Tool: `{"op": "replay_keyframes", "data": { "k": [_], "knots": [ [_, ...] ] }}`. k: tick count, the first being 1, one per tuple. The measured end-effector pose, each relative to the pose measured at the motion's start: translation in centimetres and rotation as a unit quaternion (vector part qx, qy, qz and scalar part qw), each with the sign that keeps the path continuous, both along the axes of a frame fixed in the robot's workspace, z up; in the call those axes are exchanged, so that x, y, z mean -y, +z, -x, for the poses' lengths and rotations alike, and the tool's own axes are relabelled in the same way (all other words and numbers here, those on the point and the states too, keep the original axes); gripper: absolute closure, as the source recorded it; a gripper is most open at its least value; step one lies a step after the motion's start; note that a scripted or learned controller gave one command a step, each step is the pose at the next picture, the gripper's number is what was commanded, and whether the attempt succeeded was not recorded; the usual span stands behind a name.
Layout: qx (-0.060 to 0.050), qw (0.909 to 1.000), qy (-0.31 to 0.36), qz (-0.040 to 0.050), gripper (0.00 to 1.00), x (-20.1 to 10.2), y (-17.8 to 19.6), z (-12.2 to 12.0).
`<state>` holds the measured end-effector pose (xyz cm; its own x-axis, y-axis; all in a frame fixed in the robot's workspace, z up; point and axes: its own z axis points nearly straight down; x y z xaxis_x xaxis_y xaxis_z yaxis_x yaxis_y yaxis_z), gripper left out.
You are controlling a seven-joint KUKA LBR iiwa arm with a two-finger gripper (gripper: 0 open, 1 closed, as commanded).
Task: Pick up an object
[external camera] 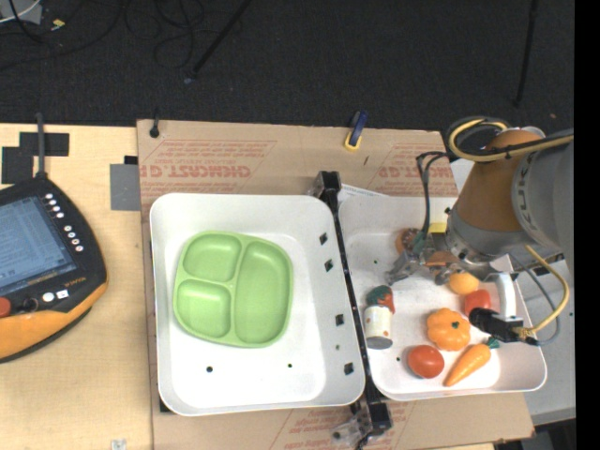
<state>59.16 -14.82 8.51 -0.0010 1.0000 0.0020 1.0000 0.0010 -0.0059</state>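
Orange carrot (467, 365) lying near the right bin's (380, 387) front right corner.
It is pointing its tip toward the front edge, slanting; one carrot, one pumpkin (448, 329), one tomato (425, 361), one can (378, 325) are sitting alongside; whether the gripper (419, 262) is gaping, I cannot tell.

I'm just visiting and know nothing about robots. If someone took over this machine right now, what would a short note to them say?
Gripper: low in the right bin, near its back-left part; whether its fingers are open or shut can't be made out, and nothing shows between them.
In the right bin: a small can, pumpkin, tomato, carrot, a red piece and a yellow piece.
In the left bin: a green divided plate.
Done: arm has reached into the bin.
Left: grip one object and lift it.
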Motion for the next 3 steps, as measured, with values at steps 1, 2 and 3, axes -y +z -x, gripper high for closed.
{"op": "replay_keyframes", "data": {
  "k": [1,2,3],
  "knots": [
    [0.001,1.0000,-0.002,0.0001,1.00,0.2,1.3,0.0],
    [0.004,1.0000,-0.005,0.0013,1.00,1.0,7.2,0.4],
    [0.004,1.0000,-0.004,0.0014,1.00,1.8,12.0,1.1]
  ]
}}
